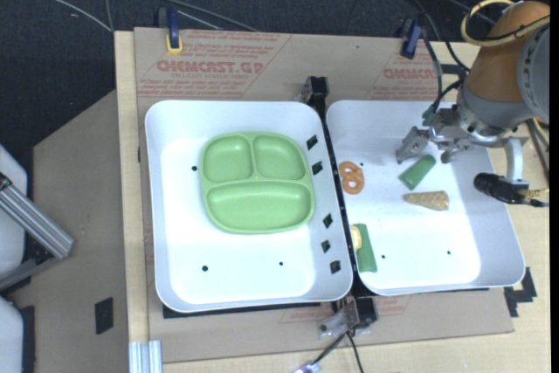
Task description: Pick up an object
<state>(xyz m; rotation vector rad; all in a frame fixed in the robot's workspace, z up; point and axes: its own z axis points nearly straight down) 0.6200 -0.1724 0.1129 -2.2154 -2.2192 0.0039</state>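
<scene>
Claw: [426, 144] over the upper right part of the right bin, hanging off the grey arm with the orange band. Fingers spread apart, one prong toward the left, one toward the right. Nothing between them.

Nearest thing: green block [417, 171], just below the claw in the view and a touch left of its midpoint. It lies free on the bin floor, upper end close under the fingers.

Long axis of block: slanted, upper right to lower left. The finger gap runs roughly left to right, so it looks to cross the block's narrow width at an angle. My guess is a short drop with a small turn of the wrist would seat it.

Right bin: [489, 258] holds four loose items. The green block; a tan cone-shaped piece [428, 200] just below the block, lying about level; a small brown pretzel [351, 177] near the left wall; a green stick with a yellow end [363, 247] along the left wall, lower down, standing lengthwise in the view.

Left bin: [175, 266] holds a green divided plate [257, 183], three sections, nothing in them.

Worktop: [227, 65] brown board under both bins, blue clamps at the far edge.

Risk: the cone sits near the block's lower end; a sloppy close could nudge it.

Task stage: nothing lifted yet, by the look of it.
</scene>
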